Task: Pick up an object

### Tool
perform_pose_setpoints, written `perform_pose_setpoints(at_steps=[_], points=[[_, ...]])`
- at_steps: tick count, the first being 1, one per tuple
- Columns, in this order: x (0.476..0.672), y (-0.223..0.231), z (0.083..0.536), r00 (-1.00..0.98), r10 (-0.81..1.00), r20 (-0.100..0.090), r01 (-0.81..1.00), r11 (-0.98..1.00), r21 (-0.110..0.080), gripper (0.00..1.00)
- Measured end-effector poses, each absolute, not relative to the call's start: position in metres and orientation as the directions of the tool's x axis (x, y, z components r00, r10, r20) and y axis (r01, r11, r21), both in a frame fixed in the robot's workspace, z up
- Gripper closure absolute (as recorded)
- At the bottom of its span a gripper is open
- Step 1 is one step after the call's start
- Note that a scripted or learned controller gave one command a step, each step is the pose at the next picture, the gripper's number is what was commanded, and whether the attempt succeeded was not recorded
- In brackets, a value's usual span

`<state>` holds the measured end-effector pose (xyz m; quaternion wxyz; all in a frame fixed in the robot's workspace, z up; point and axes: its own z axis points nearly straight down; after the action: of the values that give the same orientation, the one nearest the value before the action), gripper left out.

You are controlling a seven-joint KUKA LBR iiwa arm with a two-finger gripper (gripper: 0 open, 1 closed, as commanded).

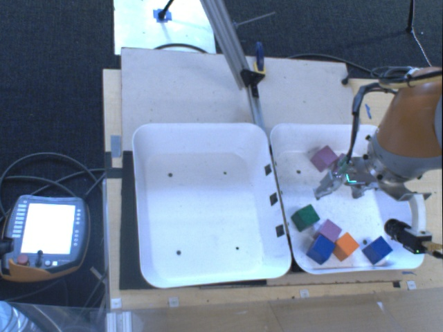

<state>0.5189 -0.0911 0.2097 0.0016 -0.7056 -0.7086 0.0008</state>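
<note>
We are seeing the arm [415, 126] reaching in from the right of the frame, its gripper [331, 182] hanging over the middle of the right bin [284, 140]. The fingers are spreading apart with nothing between them, though the view is soft here, so we are hedging slightly on that. A purple block [323, 158] is sitting just up and left of the gripper; whether they are touching, we cannot tell. Lower in the same bin, a green block [304, 218], a second purple block [329, 229], a blue block [320, 248] and an orange block [345, 245] are clustering together. Another blue block [377, 250] is lying apart at lower right. A handheld controller [45, 237] is resting at lower left.
</note>
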Motion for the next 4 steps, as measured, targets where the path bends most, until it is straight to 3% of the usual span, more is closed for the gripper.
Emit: perform_pose_setpoints(at_steps=[1, 2, 3, 4], points=[[0.520, -0.091, 0.212, -0.002, 1.000, 0.000, 1.000, 0.002, 0.002, 0.00], [0.517, -0.088, 0.150, -0.002, 1.000, 0.001, 1.000, 0.002, -0.005, 0.00], [0.517, -0.093, 0.115, -0.005, 1.000, 0.000, 1.000, 0.005, 0.012, 0.00], [0.520, -0.093, 0.111, -0.004, 1.000, 0.001, 1.000, 0.004, 0.018, 0.00]])
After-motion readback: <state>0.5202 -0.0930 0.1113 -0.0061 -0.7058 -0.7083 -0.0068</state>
